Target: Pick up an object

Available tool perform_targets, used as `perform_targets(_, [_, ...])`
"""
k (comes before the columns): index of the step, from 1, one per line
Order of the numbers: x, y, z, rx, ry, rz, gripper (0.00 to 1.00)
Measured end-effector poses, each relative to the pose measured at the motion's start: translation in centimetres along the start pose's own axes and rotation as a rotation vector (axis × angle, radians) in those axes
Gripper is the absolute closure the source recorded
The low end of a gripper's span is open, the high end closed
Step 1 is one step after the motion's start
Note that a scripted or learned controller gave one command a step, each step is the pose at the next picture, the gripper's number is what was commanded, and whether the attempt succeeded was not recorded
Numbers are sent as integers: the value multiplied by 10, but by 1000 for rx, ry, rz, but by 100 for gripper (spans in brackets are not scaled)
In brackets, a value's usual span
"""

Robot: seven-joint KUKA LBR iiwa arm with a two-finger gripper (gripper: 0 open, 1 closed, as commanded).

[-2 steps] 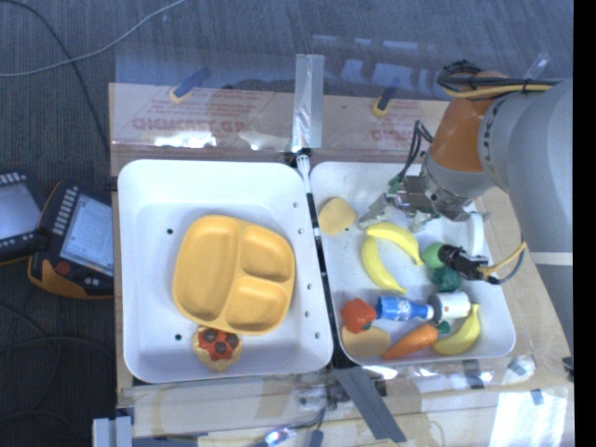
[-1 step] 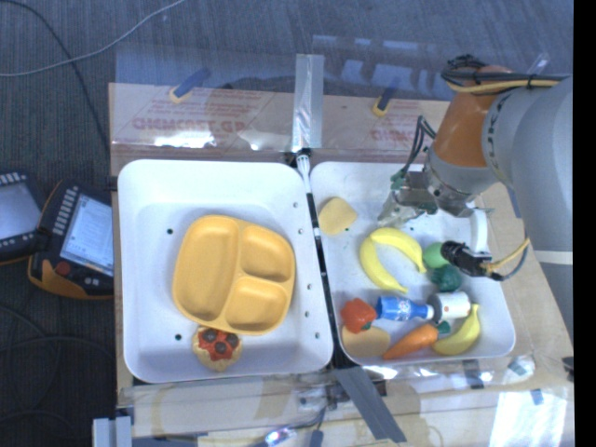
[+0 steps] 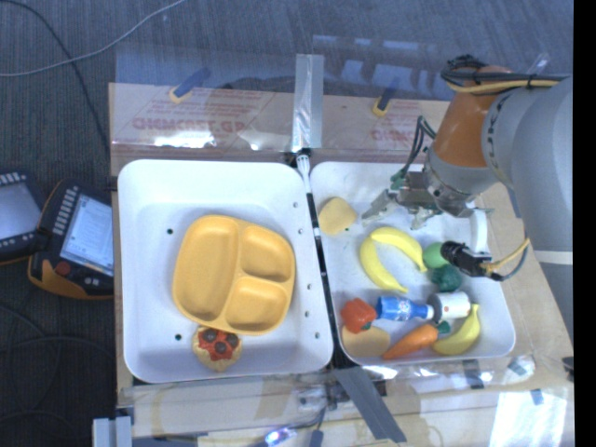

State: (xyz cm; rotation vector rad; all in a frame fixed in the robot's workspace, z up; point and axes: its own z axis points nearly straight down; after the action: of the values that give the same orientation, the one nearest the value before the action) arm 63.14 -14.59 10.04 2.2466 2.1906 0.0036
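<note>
My pincer (image 3: 402,208) hangs released, nothing between its fingers, over the right bin (image 3: 504,291) — approach step, no grasp yet. The nearest banana (image 3: 388,252) lies just below it. Next move, I judge — descend squarely and clench.

Glossy plastic on the yellow divided tray (image 3: 236,273); both white bins (image 3: 149,203) look smooth and matt; the banana (image 3: 386,254) shines like moulded plastic.

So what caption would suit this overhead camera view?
Robot gripper open above toy food in the right bin; yellow tray in the left.
</note>
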Motion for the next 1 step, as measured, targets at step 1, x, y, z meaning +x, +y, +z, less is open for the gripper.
perform_targets(1, [0, -76, 10, -6, -1, 98, 0])
